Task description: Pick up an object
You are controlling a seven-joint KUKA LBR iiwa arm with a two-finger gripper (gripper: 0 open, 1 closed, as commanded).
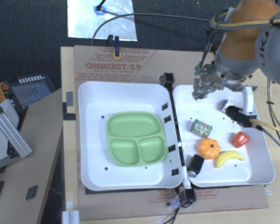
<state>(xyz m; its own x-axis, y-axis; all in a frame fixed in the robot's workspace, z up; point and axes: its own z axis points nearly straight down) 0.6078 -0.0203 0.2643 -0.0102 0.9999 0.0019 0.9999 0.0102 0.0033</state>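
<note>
Hand [199,93] hung over the right bin's [261,169] far end, its grip impossible to tell. Left bin [91,125] carried a green divided tray [135,139]. Nearer lay a yellow banana [228,158], orange pumpkin [209,148], small can [201,127] and red pepper [240,139].

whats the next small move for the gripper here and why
Probably shift toward the near side of the right bin and descend over the small can. The gripper hangs above the bin's far left part with nothing under it, while the can is the closest object, lying apart from the orange pumpkin, banana and red pepper.
</note>
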